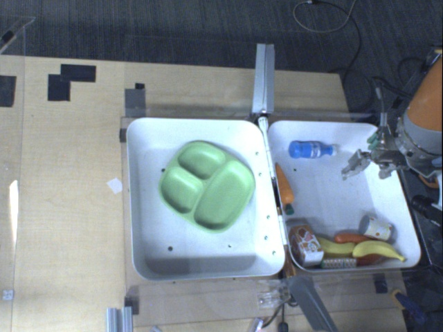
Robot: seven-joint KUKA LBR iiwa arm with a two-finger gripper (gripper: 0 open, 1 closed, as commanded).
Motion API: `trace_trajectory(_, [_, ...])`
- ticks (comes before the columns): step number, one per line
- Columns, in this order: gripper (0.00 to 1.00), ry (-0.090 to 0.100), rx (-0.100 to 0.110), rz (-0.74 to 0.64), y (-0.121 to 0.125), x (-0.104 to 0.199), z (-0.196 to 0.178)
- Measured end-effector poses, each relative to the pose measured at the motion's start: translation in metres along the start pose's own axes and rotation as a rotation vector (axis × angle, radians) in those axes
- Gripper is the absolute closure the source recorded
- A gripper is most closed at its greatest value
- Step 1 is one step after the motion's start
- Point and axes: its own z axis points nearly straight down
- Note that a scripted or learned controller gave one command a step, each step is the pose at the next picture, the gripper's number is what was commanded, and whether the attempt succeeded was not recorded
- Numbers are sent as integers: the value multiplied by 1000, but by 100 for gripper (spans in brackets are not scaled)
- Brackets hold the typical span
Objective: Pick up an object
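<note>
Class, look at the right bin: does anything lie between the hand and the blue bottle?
Nothing visible does. The hand hovers over the right bin's far end, and bare white floor separates it from the bottle to its left.

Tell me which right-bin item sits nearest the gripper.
The blue bottle, lying alone at the bin's far end, beside the gripper; the rest cluster along the near edge.

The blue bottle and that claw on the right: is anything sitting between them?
No. In the camera view, the stretch between the blue bottle and the claw is bare white bin floor.
</note>
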Motion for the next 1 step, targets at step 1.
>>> trace_trajectory(1, [100,0,-4,-4,2,1,-11])
